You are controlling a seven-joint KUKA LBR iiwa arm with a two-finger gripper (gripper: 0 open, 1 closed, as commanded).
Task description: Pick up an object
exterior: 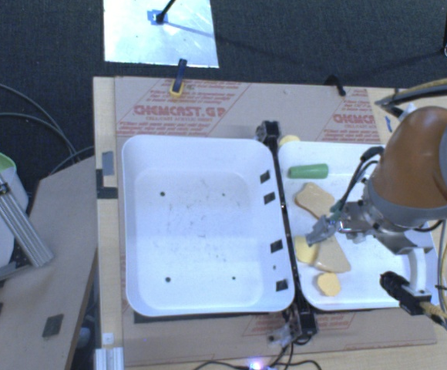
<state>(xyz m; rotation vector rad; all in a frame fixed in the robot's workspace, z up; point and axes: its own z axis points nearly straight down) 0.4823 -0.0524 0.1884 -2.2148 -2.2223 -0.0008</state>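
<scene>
Claw low in right bin, over tan pieces; green block near far rim.

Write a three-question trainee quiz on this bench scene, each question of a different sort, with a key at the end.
1. True or false: the green cylinder lies in the left bin.
2. Multiple choice: the gripper is above which bin? A) the left bin B) the right bin C) neither
3. Fill in: the small round yellow piece lies near the ____ edge of the right bin in the camera view.

Key
1. False; it lies in the right bin, near its far edge.
2. B; it is low among the tan pieces.
3. Near (bottom of the picture).
</scene>
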